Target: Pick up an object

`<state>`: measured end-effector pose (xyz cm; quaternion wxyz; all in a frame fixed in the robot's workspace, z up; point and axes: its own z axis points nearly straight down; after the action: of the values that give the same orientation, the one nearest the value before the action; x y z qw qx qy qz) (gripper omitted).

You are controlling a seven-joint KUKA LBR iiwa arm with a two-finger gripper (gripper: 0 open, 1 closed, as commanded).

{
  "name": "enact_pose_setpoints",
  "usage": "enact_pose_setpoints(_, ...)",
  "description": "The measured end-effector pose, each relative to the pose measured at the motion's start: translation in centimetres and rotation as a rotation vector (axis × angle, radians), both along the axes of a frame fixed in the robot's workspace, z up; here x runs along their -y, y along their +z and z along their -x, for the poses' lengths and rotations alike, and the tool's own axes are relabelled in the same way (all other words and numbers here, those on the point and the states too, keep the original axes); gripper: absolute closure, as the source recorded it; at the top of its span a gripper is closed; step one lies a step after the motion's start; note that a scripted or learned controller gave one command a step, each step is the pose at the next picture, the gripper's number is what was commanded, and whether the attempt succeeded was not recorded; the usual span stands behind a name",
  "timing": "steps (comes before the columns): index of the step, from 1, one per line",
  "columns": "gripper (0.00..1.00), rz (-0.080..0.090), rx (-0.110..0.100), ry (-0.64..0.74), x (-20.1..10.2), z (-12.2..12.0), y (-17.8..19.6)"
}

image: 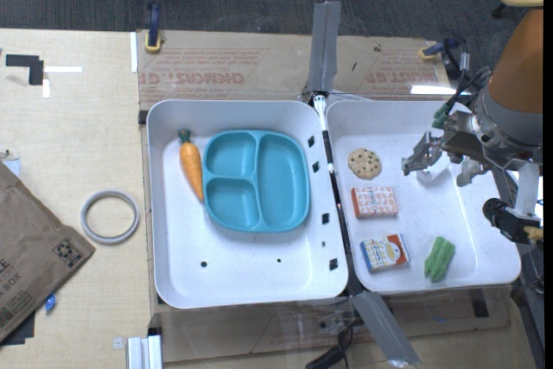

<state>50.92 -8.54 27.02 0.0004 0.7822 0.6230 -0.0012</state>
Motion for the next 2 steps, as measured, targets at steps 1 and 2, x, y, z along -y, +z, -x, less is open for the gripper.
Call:
enact_pose_setpoints(1, 0.0, -0.002, -0.003, 0.08, 2.5, 2.3, -11.3)
enact_pose_setpoints(2, 0.0, -0.003, -0.002, 0.097, 0.7, 3.2, -17.9)
